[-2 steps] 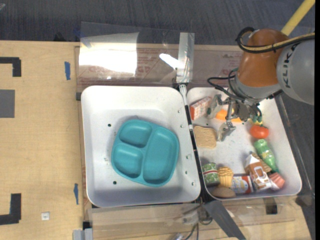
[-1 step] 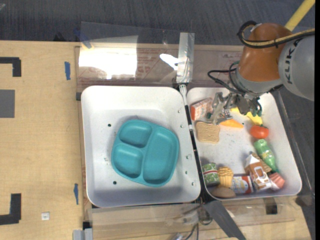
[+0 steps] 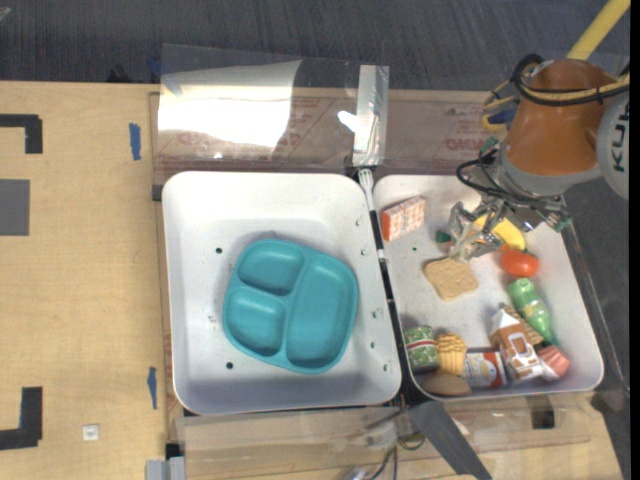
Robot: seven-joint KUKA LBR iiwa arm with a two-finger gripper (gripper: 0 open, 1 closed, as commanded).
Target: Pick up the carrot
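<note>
Orange-red carrot [image 3: 518,261], as we read it, lies by the right wall of the right bin [image 3: 590,340], with a green piece [image 3: 531,308] just below it and a yellow piece [image 3: 509,233] just above. The gripper [image 3: 470,234] hangs low over the bin's far middle, above a tan cracker [image 3: 451,277], pointing down from the orange wrist at the far right corner. We cannot tell if it is open or closed. We'd shift toward the right wall, centre on the carrot, and keep clear of both neighbours.
</note>
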